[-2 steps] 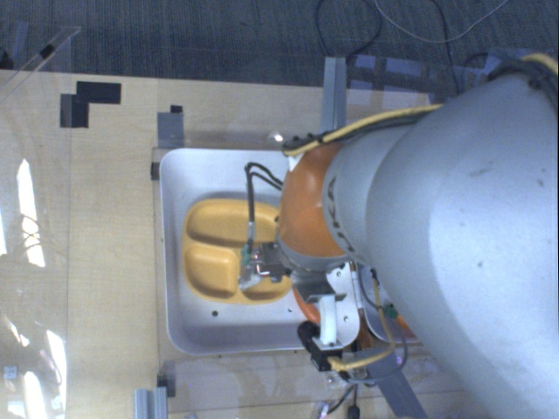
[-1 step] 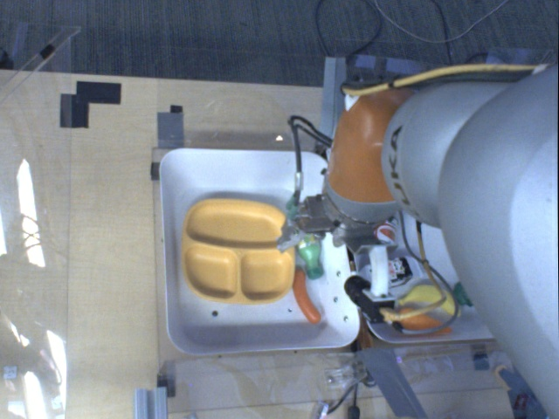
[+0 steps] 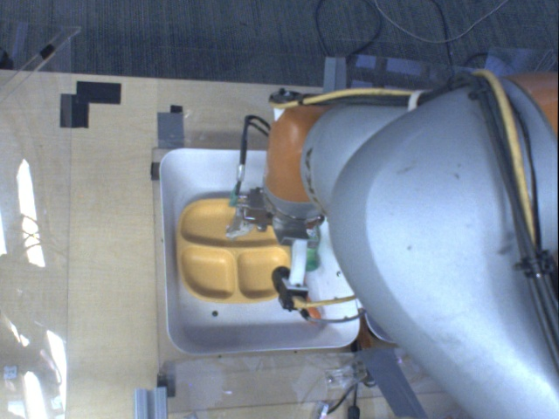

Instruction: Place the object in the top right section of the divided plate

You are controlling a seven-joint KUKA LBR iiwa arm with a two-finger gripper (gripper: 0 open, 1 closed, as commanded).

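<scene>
Over divided plate (image 3: 218, 256) right edge, arm (image 3: 419, 225), jaws' state unclear, bin (image 3: 175, 234) left clear.

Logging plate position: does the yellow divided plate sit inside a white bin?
Yes, the yellow divided plate lies on the floor of the white bin.

No text, label, brand name, number or sign can be read anywhere in the camera view. The black blocks (image 3: 86, 101) on the worktop (image 3: 79, 260) are plain shapes without lettering, and the yellow divided plate (image 3: 214, 251), the white bin (image 3: 188, 321) and the grey arm (image 3: 437, 225) carry no legible markings.
</scene>
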